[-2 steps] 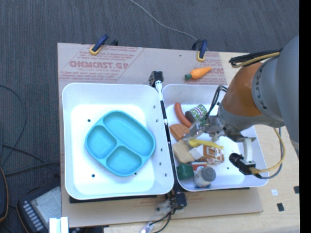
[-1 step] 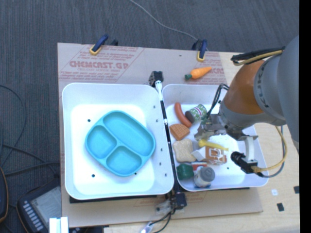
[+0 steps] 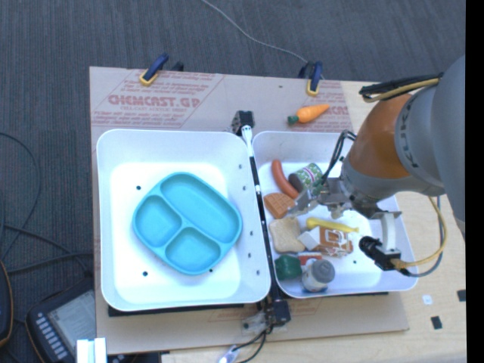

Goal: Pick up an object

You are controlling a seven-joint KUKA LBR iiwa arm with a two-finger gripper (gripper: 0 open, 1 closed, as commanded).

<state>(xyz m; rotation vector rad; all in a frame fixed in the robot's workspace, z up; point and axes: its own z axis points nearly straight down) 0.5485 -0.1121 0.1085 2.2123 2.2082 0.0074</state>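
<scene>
My gripper (image 3: 316, 197) hangs over the middle of the right bin (image 3: 393, 278), open, with nothing visible between its fingers. Just beyond its tips lie a green can (image 3: 308, 175), a red sausage (image 3: 279, 174) and an orange wedge (image 3: 277, 204). Below it are a bread slice (image 3: 286, 235), a yellow banana-like piece (image 3: 331, 224), a small white block (image 3: 308, 240) and an orange-and-white packet (image 3: 335, 241). A dark green piece (image 3: 287, 267) and a grey can (image 3: 319, 274) sit at the bin's near edge.
The left bin (image 3: 113, 172) holds a blue divided plate (image 3: 187, 222). A toy carrot (image 3: 308, 114) lies on the board behind the right bin. Clamps (image 3: 154, 68) grip the board's far edge. My arm's orange band (image 3: 382, 138) covers the bin's right side.
</scene>
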